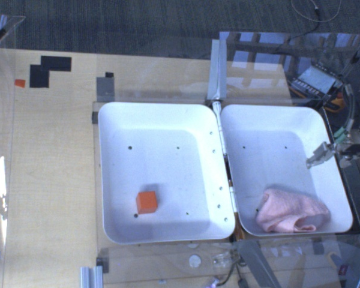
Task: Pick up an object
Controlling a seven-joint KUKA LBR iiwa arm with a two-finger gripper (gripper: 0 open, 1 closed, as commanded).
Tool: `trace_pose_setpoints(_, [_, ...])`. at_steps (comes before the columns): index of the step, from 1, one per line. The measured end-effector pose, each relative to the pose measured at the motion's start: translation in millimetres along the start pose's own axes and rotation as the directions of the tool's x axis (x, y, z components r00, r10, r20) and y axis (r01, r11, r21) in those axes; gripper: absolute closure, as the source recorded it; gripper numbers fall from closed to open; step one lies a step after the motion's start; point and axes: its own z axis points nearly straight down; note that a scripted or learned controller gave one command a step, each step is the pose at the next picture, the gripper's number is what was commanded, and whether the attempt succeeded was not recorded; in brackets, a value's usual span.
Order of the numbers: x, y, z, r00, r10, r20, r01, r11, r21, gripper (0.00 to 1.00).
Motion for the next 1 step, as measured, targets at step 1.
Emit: trace_pose_setpoints(1, [24.5,-7.5,-46.0,0.997,-0.072,0.001,0.072,0.997,-0.005,0.0])
